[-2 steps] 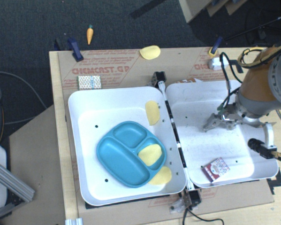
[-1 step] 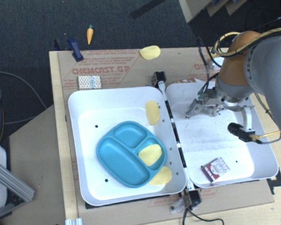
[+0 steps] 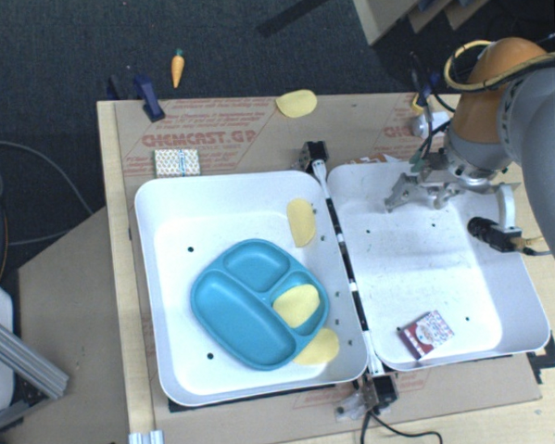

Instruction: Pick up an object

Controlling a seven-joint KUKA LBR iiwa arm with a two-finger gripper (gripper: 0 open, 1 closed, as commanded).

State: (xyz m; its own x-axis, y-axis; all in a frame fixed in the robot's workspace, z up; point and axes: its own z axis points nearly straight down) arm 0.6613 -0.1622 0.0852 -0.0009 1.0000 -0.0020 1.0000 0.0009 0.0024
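Observation:
My gripper [image 3: 410, 193] hangs low over the far part of the right bin [image 3: 500, 293], near its back wall, with the grey and orange arm [image 3: 493, 84] behind it. Nothing is visible in it. A small red and white packet [image 3: 425, 334] lies flat near the front of that bin, well apart from the gripper. In the left bin [image 3: 167, 241] a blue divided plate [image 3: 240, 311] carries a yellow lump [image 3: 297, 303]. A second yellow lump [image 3: 317, 349] rests against the plate's front edge. A yellow strip [image 3: 302, 222] lies by the bin's right wall.
Both bins stand on a cardboard sheet [image 3: 217, 127]. On it, behind the bins, are a yellow disc [image 3: 296, 103], a patterned sachet [image 3: 177, 161] and a blue clip [image 3: 147, 96]. A toy carrot [image 3: 178, 68] lies on the dark floor beyond. A black part [image 3: 491, 231] juts from the arm over the right bin.

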